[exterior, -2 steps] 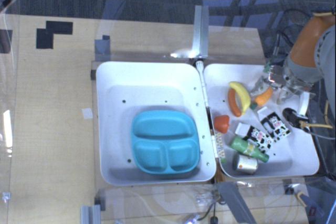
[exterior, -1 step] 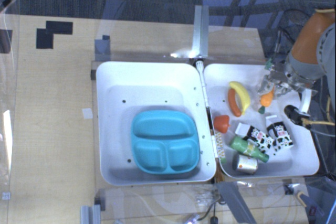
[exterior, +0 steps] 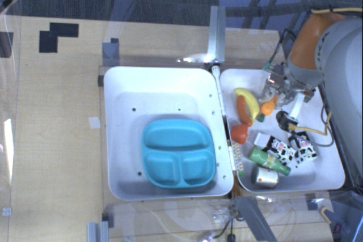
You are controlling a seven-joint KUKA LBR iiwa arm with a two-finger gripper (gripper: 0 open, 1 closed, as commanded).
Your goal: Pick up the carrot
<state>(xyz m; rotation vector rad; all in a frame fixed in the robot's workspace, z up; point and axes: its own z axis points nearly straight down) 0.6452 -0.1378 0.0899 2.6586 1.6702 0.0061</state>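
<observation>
The carrot (exterior: 267, 105) is small and orange with a green end. It lies in the right bin (exterior: 332, 175) just right of the yellow banana (exterior: 248, 97). My gripper (exterior: 276, 89) hangs directly over the carrot's upper end, touching or nearly touching it. The grey arm with its orange band (exterior: 311, 42) comes in from the upper right and hides the bin's far right corner.
An orange-red sausage (exterior: 244, 110) and a red piece (exterior: 239, 133) lie left of the carrot. A green bottle (exterior: 269, 158), a can (exterior: 265, 177) and cow-patterned items (exterior: 295, 147) fill the front. A blue divided plate (exterior: 178, 151) sits in the left bin (exterior: 122, 93).
</observation>
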